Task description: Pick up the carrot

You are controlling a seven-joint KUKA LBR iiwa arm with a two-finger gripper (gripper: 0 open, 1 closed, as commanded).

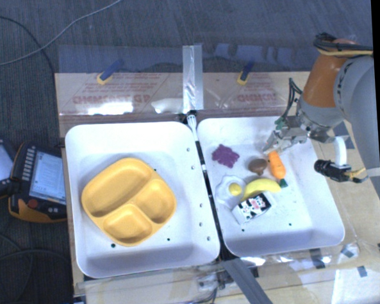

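An orange carrot (277, 165) lies in the right bin (310, 234), tilted, just right of a small brown item (257, 166). My gripper (280, 142) hangs directly above the carrot's upper end, its metal fingers pointing down-left at it. The arm comes in from the upper right with its orange band above the wrist. No object shows between the fingers.
In the right bin also lie a purple grape bunch (225, 155), a banana (261, 187), a fried egg (231, 189) and a black-and-white carton (252, 208). The left bin (93, 250) holds a yellow divided plate (129, 200). A pendant (38, 186) lies off the bench at left.
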